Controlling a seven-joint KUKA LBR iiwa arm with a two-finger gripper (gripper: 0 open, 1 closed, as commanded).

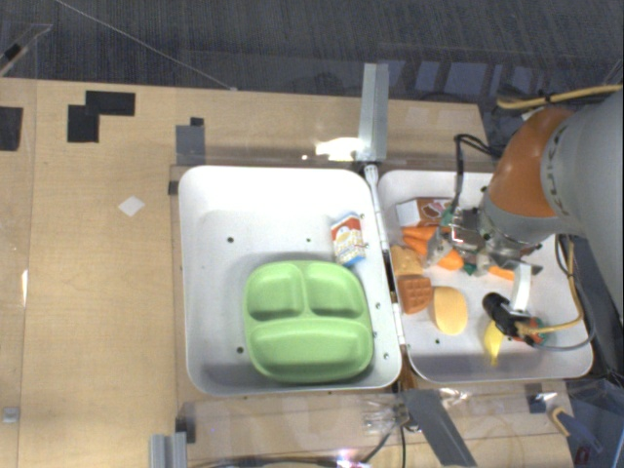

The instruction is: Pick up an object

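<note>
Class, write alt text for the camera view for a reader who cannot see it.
A grey robot arm reaches into the right bin, its pincer among small toy foods. The left bin holds a green divided tray and a small carton.

Glossy green plastic tray (309, 320), wooden bench (88, 261)
</note>
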